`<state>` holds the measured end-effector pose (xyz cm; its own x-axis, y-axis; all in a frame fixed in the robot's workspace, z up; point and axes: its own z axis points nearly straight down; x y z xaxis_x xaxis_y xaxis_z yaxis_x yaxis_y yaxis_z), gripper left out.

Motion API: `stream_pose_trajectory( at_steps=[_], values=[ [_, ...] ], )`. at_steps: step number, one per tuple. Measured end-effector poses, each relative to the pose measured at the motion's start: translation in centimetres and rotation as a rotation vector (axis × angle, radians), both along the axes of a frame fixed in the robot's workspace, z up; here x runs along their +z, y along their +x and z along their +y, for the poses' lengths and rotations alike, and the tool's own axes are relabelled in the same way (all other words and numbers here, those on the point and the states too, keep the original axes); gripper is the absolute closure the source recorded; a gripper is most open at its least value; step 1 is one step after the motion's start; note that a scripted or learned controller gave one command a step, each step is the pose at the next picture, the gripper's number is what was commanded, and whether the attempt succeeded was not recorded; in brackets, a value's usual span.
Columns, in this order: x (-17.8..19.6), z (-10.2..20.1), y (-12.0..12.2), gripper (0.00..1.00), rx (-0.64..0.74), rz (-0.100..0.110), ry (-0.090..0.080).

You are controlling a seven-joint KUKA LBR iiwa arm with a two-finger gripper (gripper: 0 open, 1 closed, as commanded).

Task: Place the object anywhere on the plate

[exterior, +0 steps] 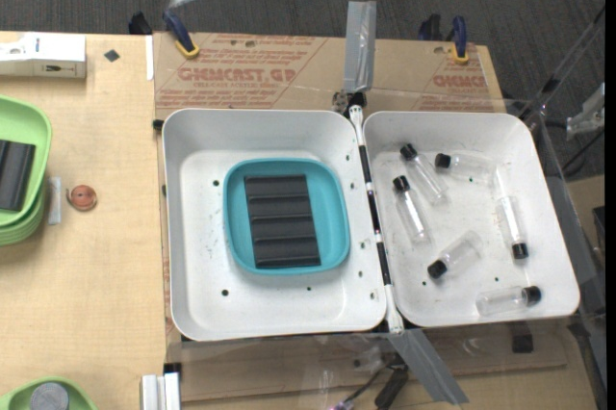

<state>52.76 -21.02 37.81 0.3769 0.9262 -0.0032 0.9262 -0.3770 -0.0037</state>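
Six vials (411, 211) in rt bin (452, 115), teal plate (333, 206) in lft bin (250, 114); board (241, 71) reads "CHEMCAST GP".

Just past the right rim of the shallow white plastic right-hand bin (535, 131), a small pale grey angular piece (587, 119) and thin dark slanted struts (563, 76) stand; whether either belongs to the arm cannot be told.

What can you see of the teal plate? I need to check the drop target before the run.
The teal plate is a squarish dish with rounded corners and a raised rim, plastic by its look. It lies flat in the middle of the left white bin, on the bin's floor. A black ribbed insert with four ridges lies inside it.
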Motion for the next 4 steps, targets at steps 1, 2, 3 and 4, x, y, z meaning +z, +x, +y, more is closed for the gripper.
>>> stream_pose_trajectory(
  at_steps=[1,2,3,4],
  values=[
    [0.0,0.0,0.0,0.0,0.0,0.0,0.0],
    [0.0,0.0,0.0,0.0,0.0,0.0,0.0],
    [6.2,0.5,5.9,0.0,-0.163,0.0,-0.001],
    [6.2,0.5,5.9,0.0,-0.163,0.0,-0.001]
  ],
)
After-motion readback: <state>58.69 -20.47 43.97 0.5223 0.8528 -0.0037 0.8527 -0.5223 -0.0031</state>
